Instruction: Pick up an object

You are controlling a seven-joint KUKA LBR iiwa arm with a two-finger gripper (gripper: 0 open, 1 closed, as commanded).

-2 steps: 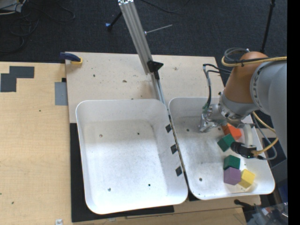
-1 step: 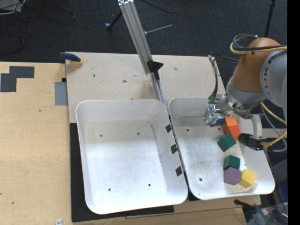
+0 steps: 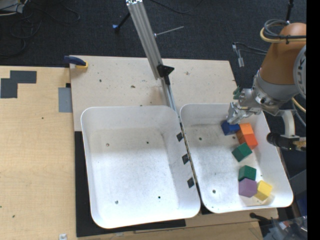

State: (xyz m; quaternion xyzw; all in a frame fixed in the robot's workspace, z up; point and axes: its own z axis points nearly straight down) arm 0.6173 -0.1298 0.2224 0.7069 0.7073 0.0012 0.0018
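Gripper [image 3: 236, 115] of mine hangs low in the right bin [image 3: 210, 204], its tip just above a blue cube [image 3: 229, 128]. Whether it grips anything, I cannot tell. An orange block [image 3: 247, 134] touches the cube's far side, so I should descend squarely. 4 more blocks lie beyond.

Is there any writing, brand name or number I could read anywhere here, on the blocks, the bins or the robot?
No readable text, number or brand.
Checkerboard tag atop the slanted metal rail: a black-and-white pattern, no letters.
Black markers on the divide between the two bins: plain shapes, too small to show any writing.
Coloured blocks, such as the blue block by the tool: plain faces.
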